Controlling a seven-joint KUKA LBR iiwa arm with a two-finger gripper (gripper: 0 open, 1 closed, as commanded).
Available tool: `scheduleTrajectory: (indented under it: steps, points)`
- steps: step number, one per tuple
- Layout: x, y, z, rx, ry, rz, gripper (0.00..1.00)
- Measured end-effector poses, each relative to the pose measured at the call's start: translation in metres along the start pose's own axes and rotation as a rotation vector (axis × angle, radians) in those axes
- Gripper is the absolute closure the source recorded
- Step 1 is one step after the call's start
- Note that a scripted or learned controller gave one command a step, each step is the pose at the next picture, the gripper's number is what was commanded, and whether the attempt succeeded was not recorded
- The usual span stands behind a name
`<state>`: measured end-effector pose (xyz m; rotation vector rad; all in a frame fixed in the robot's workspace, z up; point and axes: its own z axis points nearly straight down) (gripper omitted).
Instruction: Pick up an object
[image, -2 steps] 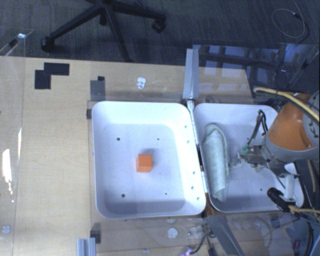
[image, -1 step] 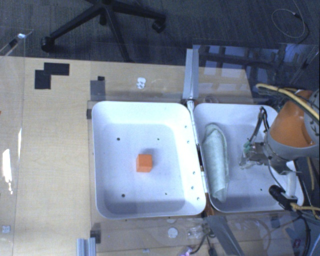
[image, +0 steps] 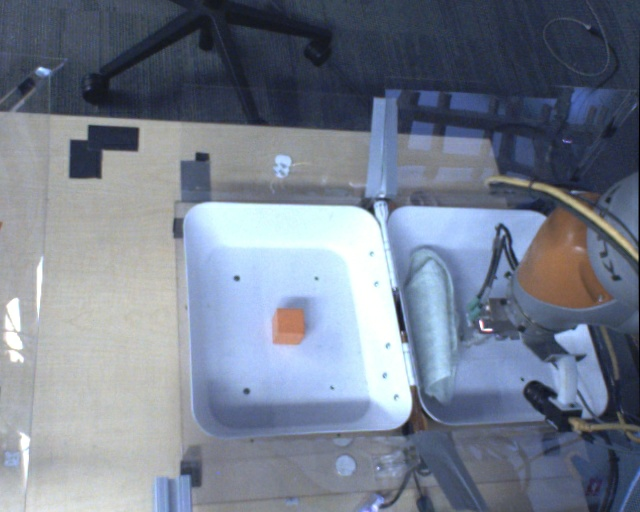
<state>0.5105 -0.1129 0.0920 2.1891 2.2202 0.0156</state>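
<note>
An orange cube lies near the middle of the left bin. A long pale grey-green roll lies lengthwise along the left wall of the right bin. My arm, with its orange band, hangs low over the right bin. The gripper is down close to the bin floor, just to the right of the roll at about its mid-length. The wrist hides most of the gripper from above. Nothing shows as held in it.
A metal post stands behind the seam between the two bins. Cables run down the wrist. A black chair base sits on the floor beyond the bench. Light wooden bench top extends left of the bins.
</note>
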Motion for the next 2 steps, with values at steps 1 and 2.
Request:
scheduleTrajectory:
  steps: [1, 2]
  points:
    - [-0.024, -0.017, -0.033, 0.023, 0.011, -0.046, 1.00]
    - [0.011, -0.021, -0.066, 0.024, 0.010, 0.003, 1.00]
